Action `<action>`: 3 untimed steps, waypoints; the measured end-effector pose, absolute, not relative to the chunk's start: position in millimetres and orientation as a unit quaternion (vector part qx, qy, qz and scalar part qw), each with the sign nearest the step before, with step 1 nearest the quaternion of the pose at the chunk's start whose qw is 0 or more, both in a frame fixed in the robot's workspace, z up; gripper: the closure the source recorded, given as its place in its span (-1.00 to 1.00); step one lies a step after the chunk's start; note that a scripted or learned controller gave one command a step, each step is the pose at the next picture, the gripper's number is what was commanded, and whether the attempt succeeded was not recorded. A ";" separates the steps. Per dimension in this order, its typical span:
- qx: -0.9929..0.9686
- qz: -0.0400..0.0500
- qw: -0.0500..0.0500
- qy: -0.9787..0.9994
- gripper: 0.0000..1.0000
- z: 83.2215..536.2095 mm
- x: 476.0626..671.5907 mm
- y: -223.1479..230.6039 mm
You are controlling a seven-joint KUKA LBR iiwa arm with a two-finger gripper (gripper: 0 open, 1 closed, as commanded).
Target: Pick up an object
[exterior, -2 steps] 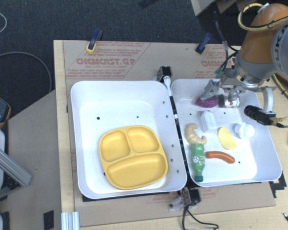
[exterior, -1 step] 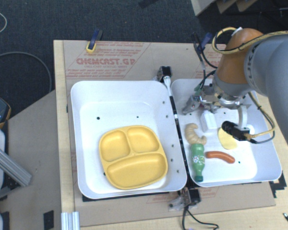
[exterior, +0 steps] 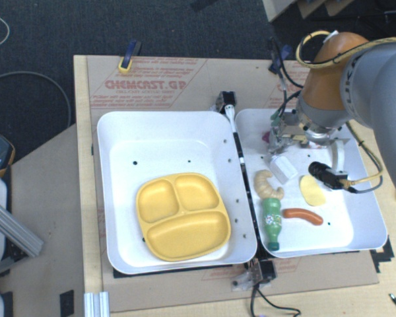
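White plastic bins are seen side by side on the bench. Left bin point(exterior: 119, 177): occupied by a yellow divided tray point(exterior: 181, 215), lying flat toward the near side. Right bin point(exterior: 363, 230): a croissant-like pastry point(exterior: 268, 185) by the dividing wall, a green bottle point(exterior: 271, 222) just below it, a red sausage point(exterior: 303, 215), a pale yellow slice point(exterior: 312, 191), and a small purple item point(exterior: 266, 137), partly hidden, at the far end. Gripper point(exterior: 282, 162) is lowered into the right bin's far half, just above the pastry; its state cannot be told from this angle. Sausage and bottle lie nearer the camera, apart from it.
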State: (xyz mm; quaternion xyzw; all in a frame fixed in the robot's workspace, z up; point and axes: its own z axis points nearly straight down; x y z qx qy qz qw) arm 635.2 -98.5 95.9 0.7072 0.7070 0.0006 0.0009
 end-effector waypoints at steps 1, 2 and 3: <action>0.708 0.001 0.002 0.707 1.00 106.2 635.7 -98.6; 0.708 0.002 0.003 0.706 1.00 116.4 636.2 -98.6; 0.708 0.003 0.004 0.706 1.00 126.7 636.8 -98.6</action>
